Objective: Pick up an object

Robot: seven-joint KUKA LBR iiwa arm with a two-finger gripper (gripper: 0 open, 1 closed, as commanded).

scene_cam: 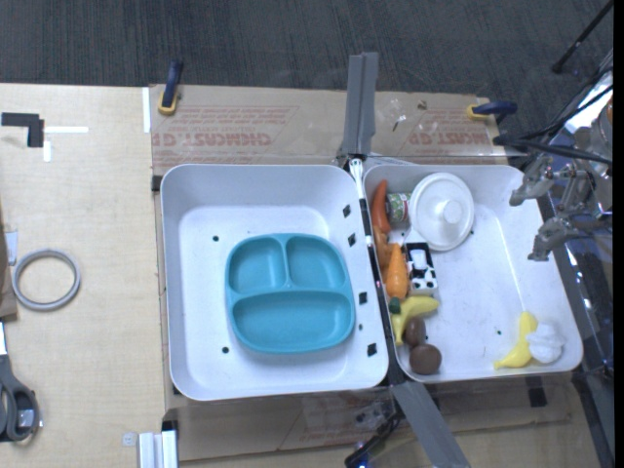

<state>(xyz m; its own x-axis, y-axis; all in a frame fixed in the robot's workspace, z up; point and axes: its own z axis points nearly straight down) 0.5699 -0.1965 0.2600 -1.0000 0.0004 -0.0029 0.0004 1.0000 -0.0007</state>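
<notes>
- While the hand (pixel 558 213) hung over the right bin's (pixel 487 334) right rim, I could not tell its state; nothing showed in it.
- Nearest lay the yellow-and-white toy (pixel 531 342), in the bin's near right corner.
- Bare floor lay between them; the white bowl (pixel 442 211) and carrot (pixel 394 267) sat further left.

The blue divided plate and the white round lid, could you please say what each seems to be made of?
Blue divided plate: probably moulded plastic, with an even turquoise colour, a soft sheen and rounded compartment ridges. White round lid: seemingly smooth plastic, though glazed ceramic is possible; it is uniform white, with a raised centre knob and a faint gloss.
</notes>
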